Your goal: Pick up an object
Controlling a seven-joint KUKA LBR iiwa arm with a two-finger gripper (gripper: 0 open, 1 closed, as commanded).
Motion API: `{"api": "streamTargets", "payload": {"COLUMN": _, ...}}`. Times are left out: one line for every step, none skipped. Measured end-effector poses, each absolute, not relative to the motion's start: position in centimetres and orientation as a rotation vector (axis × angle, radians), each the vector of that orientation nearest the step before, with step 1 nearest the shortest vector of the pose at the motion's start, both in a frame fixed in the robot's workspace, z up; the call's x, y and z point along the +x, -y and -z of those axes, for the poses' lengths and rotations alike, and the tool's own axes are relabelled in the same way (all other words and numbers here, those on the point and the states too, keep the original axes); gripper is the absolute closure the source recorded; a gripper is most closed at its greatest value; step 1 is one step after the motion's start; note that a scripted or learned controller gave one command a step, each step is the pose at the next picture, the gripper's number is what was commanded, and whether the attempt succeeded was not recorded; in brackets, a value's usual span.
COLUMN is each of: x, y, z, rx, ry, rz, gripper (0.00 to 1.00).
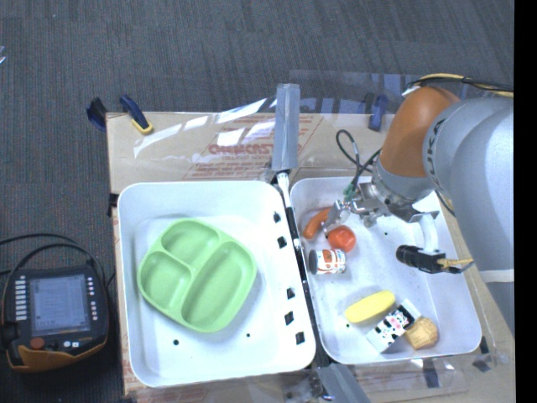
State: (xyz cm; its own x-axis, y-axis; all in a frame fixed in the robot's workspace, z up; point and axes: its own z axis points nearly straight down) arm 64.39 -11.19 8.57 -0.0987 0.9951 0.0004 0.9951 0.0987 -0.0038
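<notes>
Here, the gripper (343, 211) hovers in the right bin (470, 309), finger state unclear, just beside an orange carrot (316, 222) at its nine o'clock and a red tomato (341, 238) at six.

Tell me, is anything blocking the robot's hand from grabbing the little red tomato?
Nothing visible is. The gripper hangs in the right bin just above the red tomato, with bare white floor between. The orange carrot lies beside it on the left, and the small can sits below, both off the path.

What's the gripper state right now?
Gripper: cannot be told; it sits in the right bin by the tomato, nothing visibly held.
</notes>
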Motion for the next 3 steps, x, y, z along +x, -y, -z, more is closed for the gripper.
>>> {"api": "streamTargets", "payload": {"x": 60.3, "y": 8.9, "z": -8.5, "rx": -2.040, "ry": 2.381, "rz": -0.005, "gripper": 0.00}}
{"api": "streamTargets", "payload": {"x": 60.3, "y": 9.0, "z": -9.2, "rx": -2.039, "ry": 2.377, "rz": -0.009, "gripper": 1.00}}
{"api": "streamTargets", "payload": {"x": 63.9, "y": 6.2, "z": -18.5, "rx": -1.867, "ry": 2.524, "rz": -0.003, "gripper": 1.00}}
